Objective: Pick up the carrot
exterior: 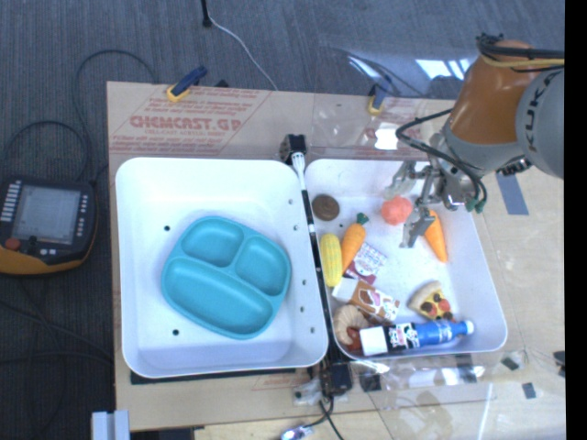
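1. Carrots: you have two small orange toy carrots in the right-hand shallow white bin (491, 287). One carrot (352, 243) with a green top lies near the bin's left side, just beside a yellow corn cob (330, 258). The other orange carrot-like piece (437, 238) lies toward the bin's right side, tilted, its narrow end pointing down-right.
2. Your surface is a brown board desk (183, 122) with red lettering, resting on dark grey carpet (110, 16). A yellow clamp (186, 82) grips its far edge, and a handheld control pendant (44, 224) with a screen sits on the carpet to the left.
3. The left white bin (138, 191) holds a turquoise plastic divided tray (227, 275).
4. The tool (424, 211) hangs over the far right part of the right bin, below the arm's orange band (486, 99). Its fingers (415, 230) look spread apart, with nothing clearly between them.
5. The right-side carrot piece lies just beside the tool's fingertips, to their right; you cannot tell whether they touch. A pinkish-orange round ball (397, 211) sits just left of the tool. The green-topped carrot is well apart, further left.
6. Near the front wall lie a blue-and-white marker-like bottle (417, 335) and a toy pizza slice (431, 301).
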Motion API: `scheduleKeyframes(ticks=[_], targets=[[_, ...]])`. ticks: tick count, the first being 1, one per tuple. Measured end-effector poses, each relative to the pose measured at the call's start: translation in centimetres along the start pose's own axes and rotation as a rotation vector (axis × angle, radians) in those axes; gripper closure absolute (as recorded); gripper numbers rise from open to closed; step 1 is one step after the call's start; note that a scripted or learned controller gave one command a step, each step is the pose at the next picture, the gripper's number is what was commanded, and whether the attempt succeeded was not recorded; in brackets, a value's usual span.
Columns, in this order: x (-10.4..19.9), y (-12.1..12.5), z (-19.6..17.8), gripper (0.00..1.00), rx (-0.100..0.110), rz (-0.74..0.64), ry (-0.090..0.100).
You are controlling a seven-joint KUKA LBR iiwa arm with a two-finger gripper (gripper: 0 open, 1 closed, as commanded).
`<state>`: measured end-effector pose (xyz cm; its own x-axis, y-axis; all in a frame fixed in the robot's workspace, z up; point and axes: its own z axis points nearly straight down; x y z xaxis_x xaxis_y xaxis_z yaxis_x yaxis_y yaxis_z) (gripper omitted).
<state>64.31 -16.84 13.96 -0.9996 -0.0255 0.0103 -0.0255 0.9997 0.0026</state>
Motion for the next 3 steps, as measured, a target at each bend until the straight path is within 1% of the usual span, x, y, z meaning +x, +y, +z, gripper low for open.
scheduleKeyframes(ticks=[1, 2, 3], targets=[[6.4, -5.5, 5.0, 0.00, 0.006, -0.009, -0.023], [6.1, -5.5, 3.7, 1.00, 0.014, -0.010, -0.031], [4.8, -5.3, -2.0, 1.00, 0.003, 0.449, -0.018]])
